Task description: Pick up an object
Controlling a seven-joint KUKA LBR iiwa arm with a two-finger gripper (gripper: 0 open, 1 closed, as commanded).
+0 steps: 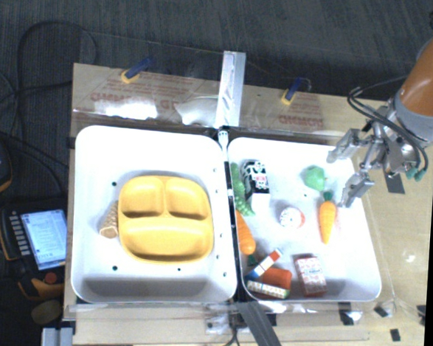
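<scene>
My gripper [350, 170] hangs over the right bin's [365, 271] far right corner, fingers spread open with nothing between them. One fingertip is just above an orange toy carrot [326, 221]. A green round toy [314, 177] lies to the gripper's left. A white ball with red marks [291, 217] sits mid-bin. Along the bin's left wall lie a black-and-white cow toy [256, 176], a green vegetable [240, 189] and another orange carrot [245, 237]. Near the front lie a dark red box [310, 274] and a red-white-blue piece [265, 264].
The left bin [84, 270] holds a yellow divided tray [166, 217] with a tan cone [110, 220] beside its left edge. A metal divider [231, 81] stands at the back between the bins. Cables and handheld devices [38, 237] lie left of the bench.
</scene>
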